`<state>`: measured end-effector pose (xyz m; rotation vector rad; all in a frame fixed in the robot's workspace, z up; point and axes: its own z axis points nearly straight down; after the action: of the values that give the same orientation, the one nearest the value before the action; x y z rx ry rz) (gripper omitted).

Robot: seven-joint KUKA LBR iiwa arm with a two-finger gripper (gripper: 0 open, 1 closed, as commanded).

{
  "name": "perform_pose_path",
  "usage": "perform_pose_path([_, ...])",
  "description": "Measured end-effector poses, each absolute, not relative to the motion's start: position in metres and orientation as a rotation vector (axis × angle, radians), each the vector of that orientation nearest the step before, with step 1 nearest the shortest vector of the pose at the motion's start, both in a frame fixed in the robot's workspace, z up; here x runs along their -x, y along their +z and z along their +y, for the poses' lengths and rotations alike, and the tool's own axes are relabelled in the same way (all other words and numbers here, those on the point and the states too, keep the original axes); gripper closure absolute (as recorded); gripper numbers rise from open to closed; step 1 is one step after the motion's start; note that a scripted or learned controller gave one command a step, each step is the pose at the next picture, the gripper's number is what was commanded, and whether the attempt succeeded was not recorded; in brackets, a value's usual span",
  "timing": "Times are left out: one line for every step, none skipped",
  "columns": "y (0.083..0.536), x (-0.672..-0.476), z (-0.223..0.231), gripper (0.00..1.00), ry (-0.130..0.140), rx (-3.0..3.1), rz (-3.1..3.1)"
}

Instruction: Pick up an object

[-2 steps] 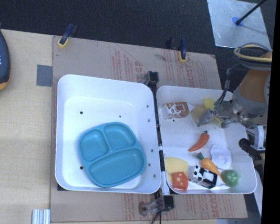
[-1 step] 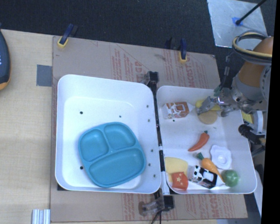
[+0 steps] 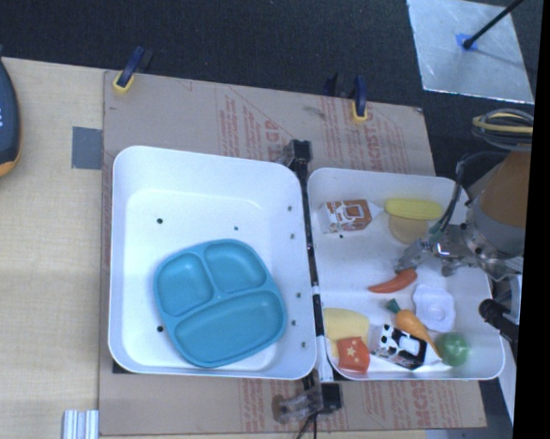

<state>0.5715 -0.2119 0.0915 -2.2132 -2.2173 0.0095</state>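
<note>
Looking down on two shallow white plastic bins side by side on a brown cardboard sheet (image 3: pixel 216 116). Nothing in the left white bin (image 3: pixel 203 181) but a light blue three-compartment plastic plate (image 3: pixel 219 301), lying flat toward the near side.

All the pickable stuff over in the right white bin (image 3: pixel 347 266):
- far end: small white carton with brown print (image 3: pixel 346 214), and just beside it a yellow oblong toy (image 3: pixel 414 209) on top of something beige
- middle: thin red-orange pepper-shaped piece (image 3: pixel 391 282), then a white lumpy thing (image 3: pixel 434 306) just to its right
- near end: pale yellow wedge (image 3: pixel 342 323) touching a small red block (image 3: pixel 353 354), a black-and-white cow-patterned toy (image 3: pixel 399 345), an orange carrot-shaped piece (image 3: pixel 411 321) right above that, and a green round piece (image 3: pixel 452 347) in the corner

Grey arm with the orange band (image 3: pixel 504 197) reaching in from the right, with the metal two-finger gripper (image 3: pixel 436 246) hanging over the far-middle part of the right bin, between the yellow oblong toy and the white lumpy thing. Can't tell whether open or closed, too small and cluttered. Nothing visibly gripped.
</note>
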Motion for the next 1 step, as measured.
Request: perform_pose_path([0.0913,-0.5369,-0.1391,0.0,0.006,2.208,-2.224])
